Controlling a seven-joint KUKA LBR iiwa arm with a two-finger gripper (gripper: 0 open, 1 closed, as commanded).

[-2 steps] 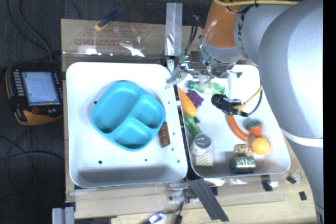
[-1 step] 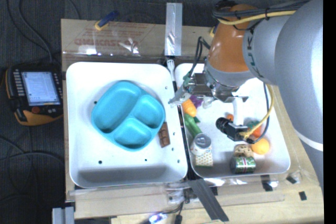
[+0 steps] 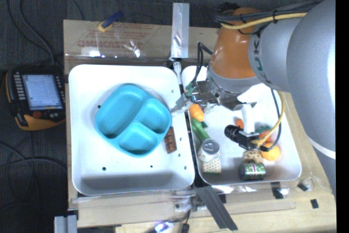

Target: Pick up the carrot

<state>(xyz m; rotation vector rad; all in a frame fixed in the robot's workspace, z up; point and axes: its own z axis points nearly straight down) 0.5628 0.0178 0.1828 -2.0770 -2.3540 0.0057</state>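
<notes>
Carrot (image 3: pixel 197 113): lay just below-left of end effector (image 3: pixel 200 96), long axis unclear; finger state indeterminable.

Bright, even light falls from overhead, and the white bins (image 3: pixel 82 172) wash out nearly to glare. Shadows stay soft and short beside the blue tray (image 3: pixel 131 117). The arm (image 3: pixel 305 46), close to the lens, looks blurred and oversized; the dark floor (image 3: pixel 32 8) sits dim and grainy.
</notes>
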